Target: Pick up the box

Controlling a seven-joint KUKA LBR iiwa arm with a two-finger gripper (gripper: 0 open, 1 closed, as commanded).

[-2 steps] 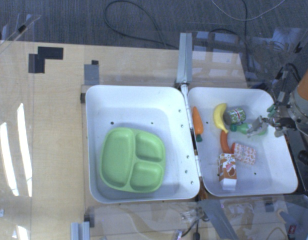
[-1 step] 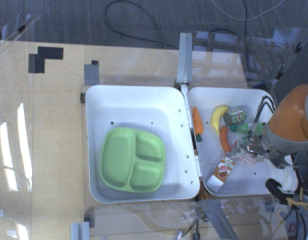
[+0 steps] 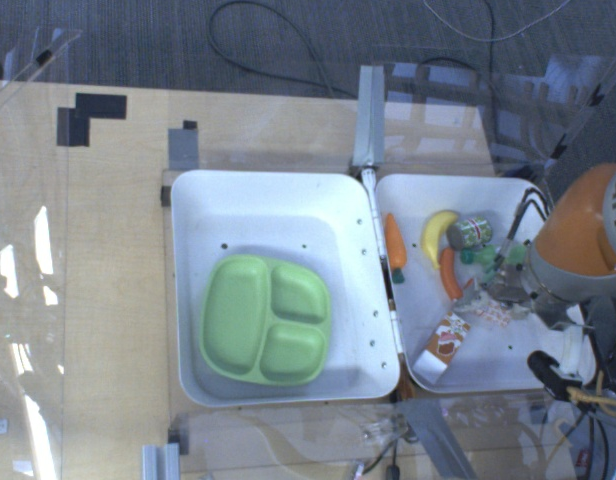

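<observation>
Green tray in left bin, box in right bin, pincer nearby

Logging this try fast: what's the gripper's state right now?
Gripper: low in the right bin, beside the box; open or closed cannot be told.

One fixed camera looks down at a slant on both white bins from above
</observation>
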